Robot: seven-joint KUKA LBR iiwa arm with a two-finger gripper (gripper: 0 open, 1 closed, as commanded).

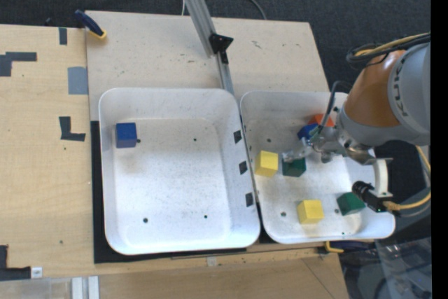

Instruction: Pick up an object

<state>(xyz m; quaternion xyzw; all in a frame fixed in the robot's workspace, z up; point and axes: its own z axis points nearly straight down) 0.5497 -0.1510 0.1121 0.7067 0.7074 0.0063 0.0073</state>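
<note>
Just left of pincer (pixel 306 150), green block (pixel 294 167)

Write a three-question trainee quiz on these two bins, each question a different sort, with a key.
1. True or false: the blue cube lies alone in the left bin.
2. How many yellow cubes are in the right bin? A) one B) two C) three
3. Fill in: the gripper hangs over the ____ bin, near a dark green cube.

Key: 1 true; 2 B, one cube by the dark green one and another nearer the front; 3 right.
</note>
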